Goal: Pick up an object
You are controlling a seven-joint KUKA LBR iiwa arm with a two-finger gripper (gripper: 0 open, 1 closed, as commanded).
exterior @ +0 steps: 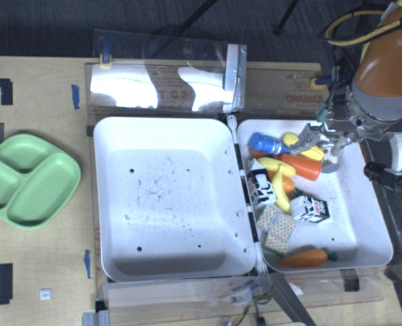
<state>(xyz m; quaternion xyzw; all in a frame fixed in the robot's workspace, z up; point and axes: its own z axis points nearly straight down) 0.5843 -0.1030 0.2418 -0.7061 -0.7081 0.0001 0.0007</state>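
Objects crowd the right bin [364, 246]: a blue bottle [263, 142], yellow banana [281, 180], orange cylinder [301, 166], black-and-white carton [311, 210] and carrot [305, 257] by the near wall. The pincer [321, 138] hangs over the bin's far end, its state impossible to tell. The left bin [163, 195] adjoins; a green divided plate [29, 180] sits on the tabletop [38, 94].
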